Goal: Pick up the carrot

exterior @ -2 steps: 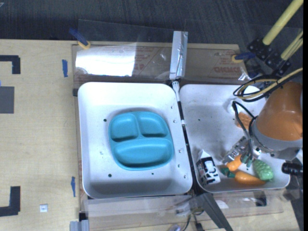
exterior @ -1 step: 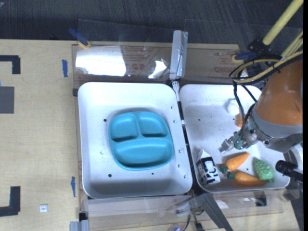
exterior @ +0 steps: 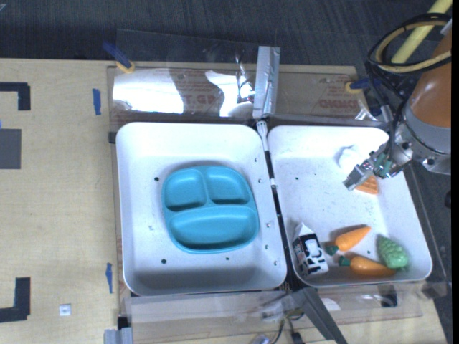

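The two-finger gripper [exterior: 367,172], fingers unreadable, is hovering over an orange piece [exterior: 367,186] in the right white bin [exterior: 315,156], so it is risking a miss on the two tapered orange carrots [exterior: 351,238] lying nearer, crowded by a green knobbly toy [exterior: 393,252].

Left bin [exterior: 136,192]: white plastic, smooth, faint sheen. Divided tray [exterior: 210,208]: blue plastic, glossy. Bench top [exterior: 50,192], 9 o'clock: pale wood, matt. Clear sheet [exterior: 179,84], 12 o'clock: shiny, glaring. Two carrots [exterior: 353,238] [exterior: 369,266], 5 o'clock: smooth orange plastic.
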`<state>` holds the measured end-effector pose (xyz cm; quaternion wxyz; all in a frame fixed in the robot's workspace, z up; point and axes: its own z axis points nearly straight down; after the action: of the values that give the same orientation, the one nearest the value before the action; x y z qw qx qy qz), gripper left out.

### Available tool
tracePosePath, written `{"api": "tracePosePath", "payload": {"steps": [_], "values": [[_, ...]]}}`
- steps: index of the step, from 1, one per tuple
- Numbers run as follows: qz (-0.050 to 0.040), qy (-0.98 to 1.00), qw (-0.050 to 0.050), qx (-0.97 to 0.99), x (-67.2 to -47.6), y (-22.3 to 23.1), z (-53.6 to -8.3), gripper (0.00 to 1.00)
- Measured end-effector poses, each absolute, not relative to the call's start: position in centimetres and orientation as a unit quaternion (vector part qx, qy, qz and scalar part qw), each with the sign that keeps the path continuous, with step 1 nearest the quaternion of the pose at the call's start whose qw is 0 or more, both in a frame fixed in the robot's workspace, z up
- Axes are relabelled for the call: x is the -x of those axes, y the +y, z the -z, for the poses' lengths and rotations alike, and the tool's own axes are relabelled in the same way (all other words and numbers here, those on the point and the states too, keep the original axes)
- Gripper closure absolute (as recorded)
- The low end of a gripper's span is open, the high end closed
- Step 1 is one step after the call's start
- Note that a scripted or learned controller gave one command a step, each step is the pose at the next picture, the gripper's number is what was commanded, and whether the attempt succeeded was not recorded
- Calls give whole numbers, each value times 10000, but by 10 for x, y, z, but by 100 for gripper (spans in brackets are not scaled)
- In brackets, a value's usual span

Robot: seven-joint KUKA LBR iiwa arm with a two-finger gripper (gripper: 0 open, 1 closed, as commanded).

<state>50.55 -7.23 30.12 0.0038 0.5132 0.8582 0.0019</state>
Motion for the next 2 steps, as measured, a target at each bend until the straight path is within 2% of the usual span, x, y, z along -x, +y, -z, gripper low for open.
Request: {"api": "tracePosePath", "payload": {"steps": [1, 2], "values": [[-2, 8583, 11, -5132, -505, -72, -299, 0], [5, 8885, -3, -4588, -480, -119, -253, 0]]}}
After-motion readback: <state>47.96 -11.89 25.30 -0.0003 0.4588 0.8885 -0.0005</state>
